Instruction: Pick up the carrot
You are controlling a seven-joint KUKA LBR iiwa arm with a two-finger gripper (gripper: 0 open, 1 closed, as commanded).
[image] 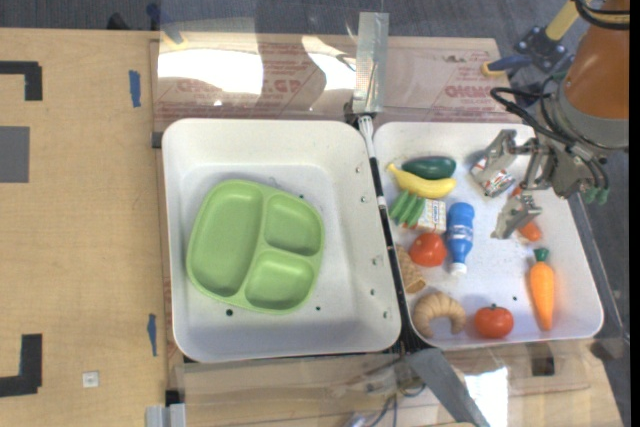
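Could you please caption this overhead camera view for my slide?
Gripper hovers above the carrot in the right bin.

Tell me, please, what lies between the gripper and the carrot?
In the camera view, only bare bin floor separates the gripper from the carrot just below it.

Bright, even overhead light, white glare on the clear plastic sheet (215, 75), soft focus throughout.

robot lab, taped bench (70, 215), white bins (180, 215)
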